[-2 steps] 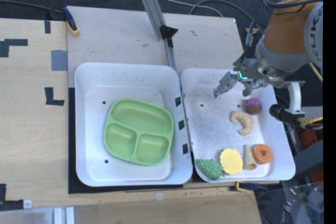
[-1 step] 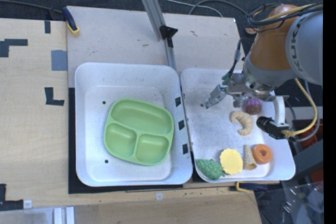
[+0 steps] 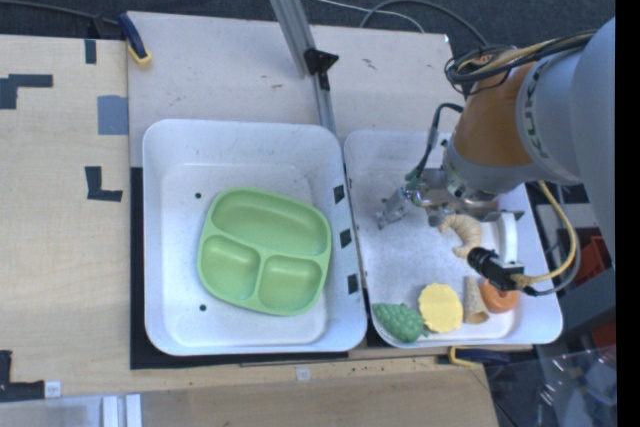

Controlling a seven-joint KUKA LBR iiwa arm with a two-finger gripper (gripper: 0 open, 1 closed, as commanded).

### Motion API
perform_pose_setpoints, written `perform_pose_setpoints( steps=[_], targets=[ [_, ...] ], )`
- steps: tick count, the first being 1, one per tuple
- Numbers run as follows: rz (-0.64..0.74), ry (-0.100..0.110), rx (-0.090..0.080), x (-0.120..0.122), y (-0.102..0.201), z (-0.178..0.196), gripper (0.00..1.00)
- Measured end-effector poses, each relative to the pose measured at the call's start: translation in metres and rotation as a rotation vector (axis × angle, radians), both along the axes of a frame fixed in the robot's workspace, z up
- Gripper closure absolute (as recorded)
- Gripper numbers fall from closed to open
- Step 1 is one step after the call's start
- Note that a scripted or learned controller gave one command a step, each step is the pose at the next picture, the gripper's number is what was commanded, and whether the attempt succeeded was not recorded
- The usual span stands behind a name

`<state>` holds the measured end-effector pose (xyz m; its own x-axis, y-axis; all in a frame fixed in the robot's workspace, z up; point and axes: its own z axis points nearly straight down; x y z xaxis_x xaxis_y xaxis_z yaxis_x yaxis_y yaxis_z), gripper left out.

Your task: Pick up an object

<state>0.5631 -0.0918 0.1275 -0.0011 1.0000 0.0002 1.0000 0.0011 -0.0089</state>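
From my remote station I see the grey KUKA arm with its orange wrist band [image 3: 500,120] reaching in from the right over the right-hand shallow white bin [image 3: 385,160]. Beside it, touching along the shared rim, sits the left-hand shallow white bin [image 3: 160,215]. That one holds a light green plastic plate with three compartments [image 3: 265,250], lying flat near its middle with the single long compartment toward the far side.

The metal two-finger gripper [image 3: 392,212] hangs low over the upper left part of the right bin's floor, pointing left. Its fingers appear slightly parted with nothing between them, though at this size I cannot be sure.

The loose objects cluster along the near right of that bin. A tan, curved, croissant-like piece [image 3: 462,231] lies just right of the gripper, its long axis running from upper left to lower right. Below it are an orange round-ended item [image 3: 498,298], a yellow round disc [image 3: 440,307], a pale beige stick-shaped piece [image 3: 473,301] standing lengthwise beside the disc, and a bumpy green broccoli-like lump [image 3: 402,321] in the near corner.
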Motion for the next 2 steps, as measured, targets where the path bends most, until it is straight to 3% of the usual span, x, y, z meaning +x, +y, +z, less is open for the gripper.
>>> perform_pose_setpoints(
  steps=[1, 2],
  targets=[
    [0.0, -0.008, -0.002, 0.0, 0.0, -0.039, 0.0],
    [0.001, -0.007, 0.0, 0.0, 0.001, -0.029, 1.0]
  ],
)
